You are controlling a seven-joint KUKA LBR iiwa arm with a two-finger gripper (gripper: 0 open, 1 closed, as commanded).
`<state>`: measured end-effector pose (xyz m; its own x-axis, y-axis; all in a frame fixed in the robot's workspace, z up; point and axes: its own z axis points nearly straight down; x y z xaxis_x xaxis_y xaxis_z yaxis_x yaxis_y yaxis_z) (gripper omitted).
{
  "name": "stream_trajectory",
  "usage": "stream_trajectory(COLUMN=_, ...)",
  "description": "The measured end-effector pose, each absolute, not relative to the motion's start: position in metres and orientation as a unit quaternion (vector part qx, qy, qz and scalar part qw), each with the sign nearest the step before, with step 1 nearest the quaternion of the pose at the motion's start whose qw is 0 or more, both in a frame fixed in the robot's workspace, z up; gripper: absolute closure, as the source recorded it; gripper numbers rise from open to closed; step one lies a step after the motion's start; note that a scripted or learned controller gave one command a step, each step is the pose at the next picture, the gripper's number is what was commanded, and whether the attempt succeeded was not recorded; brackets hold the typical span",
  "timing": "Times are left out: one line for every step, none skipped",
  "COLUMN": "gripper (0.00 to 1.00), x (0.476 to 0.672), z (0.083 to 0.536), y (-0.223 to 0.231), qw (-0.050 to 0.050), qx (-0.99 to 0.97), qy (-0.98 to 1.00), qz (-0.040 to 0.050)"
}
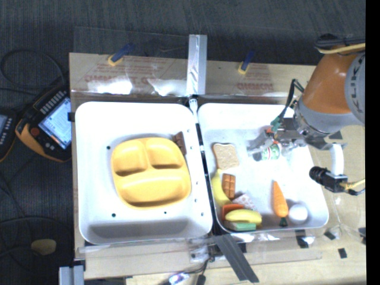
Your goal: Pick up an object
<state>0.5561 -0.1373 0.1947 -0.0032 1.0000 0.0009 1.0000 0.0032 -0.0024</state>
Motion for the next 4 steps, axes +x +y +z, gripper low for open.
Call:
stream_trajectory(gripper=0.00, x=0.550, z=0.195, y=-0.080, qw=0.001, qx=-0.626, qy=-0.780, qz=0.0005)
stream_trajectory(gripper=0.00, x=0.505, z=0.111, y=-0.110, qw=0.002, qx=-0.613, qy=-0.790, qz=0.0005)
stream_trajectory(gripper=0.00, x=0.561, z=0.116, y=-0.189, qw=0.000, qx=-0.649, qy=-0.761, qz=0.0011)
stream_trajectory(gripper=0.00, x=0.655, z=0.090, y=-0.207, qw=-0.002, qx=-0.608, qy=-0.794, qz=-0.0002)
